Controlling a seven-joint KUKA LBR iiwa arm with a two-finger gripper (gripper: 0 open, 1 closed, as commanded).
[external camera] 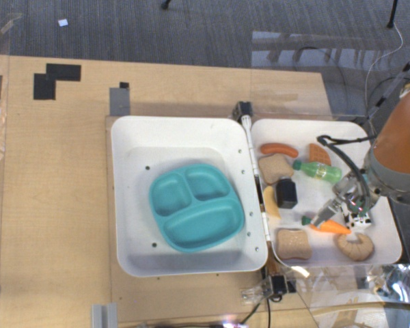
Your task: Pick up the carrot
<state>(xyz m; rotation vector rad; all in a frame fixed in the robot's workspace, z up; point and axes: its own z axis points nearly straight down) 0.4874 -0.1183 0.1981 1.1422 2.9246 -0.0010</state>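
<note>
One carrot (330, 227) lies near the right bin's (389, 251) front rim. My claw (333, 210) sits just above the carrot; its spread I cannot tell.

KUKA arm, as we see it

Grey arm (395, 176) w/ broad orange band (404, 132) above wrist; black cable (342, 150) loops off it; we note a small silver-and-black gripper (336, 210) w/ metal parts, white block underneath.

The carrot (332, 228) is a small orange toy with a dark green stub at its left end. It lies flat, pointing roughly left to right, on the floor of the right bin (389, 248), near that bin's front wall and toward its right side.
</note>
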